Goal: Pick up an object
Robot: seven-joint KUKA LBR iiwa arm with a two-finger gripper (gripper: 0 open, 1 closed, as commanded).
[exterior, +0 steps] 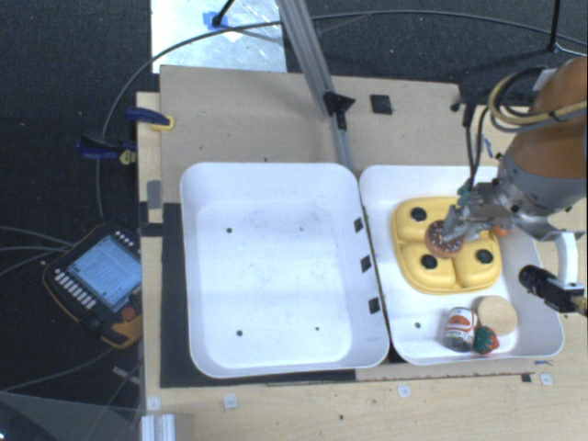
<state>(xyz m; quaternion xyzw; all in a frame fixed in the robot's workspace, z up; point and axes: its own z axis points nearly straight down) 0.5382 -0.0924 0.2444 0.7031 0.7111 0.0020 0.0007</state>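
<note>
The gripper (452, 231) sits low in the right bin (542, 338), directly over a small brown ring-shaped object (443, 240) that rests on the middle of a yellow moulded tray (427, 266). The object lies immediately below and slightly left of the fingertips, apparently touching them. Whether the fingers are spread or pressed together cannot be told at this resolution. The arm (542, 168) enters from the right.

Arm (542, 159) reaching from right, tool (457, 229) lowered.
</note>
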